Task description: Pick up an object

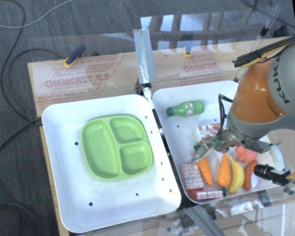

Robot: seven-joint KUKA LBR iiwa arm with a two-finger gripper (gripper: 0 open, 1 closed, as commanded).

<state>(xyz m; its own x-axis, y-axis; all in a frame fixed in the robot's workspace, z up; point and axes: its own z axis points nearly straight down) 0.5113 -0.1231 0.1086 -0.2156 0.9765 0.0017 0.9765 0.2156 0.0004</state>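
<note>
A: Where's the gripper (213,144)?
B: Low in the right bin (167,139), just above the orange carrot (224,170). Jaw state: can't tell, too blurred.
A: What's around that carrot?
B: Banana (236,174) touching its right side, smaller carrot (205,172) just left, red packet (190,175) further left. Green bottle (186,109) lies well above, near the bin's top.
A: Left bin (62,171)?
B: Green divided tray (117,146), well left of the carrot.

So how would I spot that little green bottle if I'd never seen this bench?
Find the right bin, the one crowded with toy food under the arm. The bottle lies on its side near the far wall, apart from the pile of carrots and banana. It is the bin's one all-green thing, with a white label.
</note>
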